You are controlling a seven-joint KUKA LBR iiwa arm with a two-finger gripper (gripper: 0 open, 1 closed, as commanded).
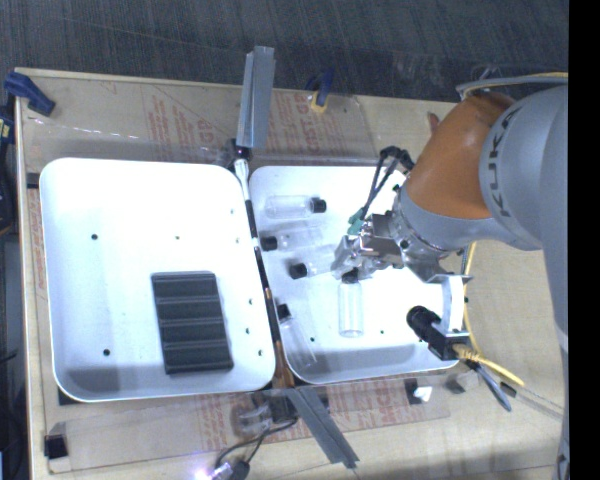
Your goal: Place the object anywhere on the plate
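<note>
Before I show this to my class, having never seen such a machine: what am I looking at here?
One camera looks down at a slant on a bench bearing two shallow white bins. The grey and orange shape at the right is a robot arm; its pincer hangs over the right bin. That bin holds several small clear vials with black caps, such as one near the top and one lying just below the pincer. The left bin holds a dark ribbed plate. Whether the pincer grips anything is unclear from here.
</note>
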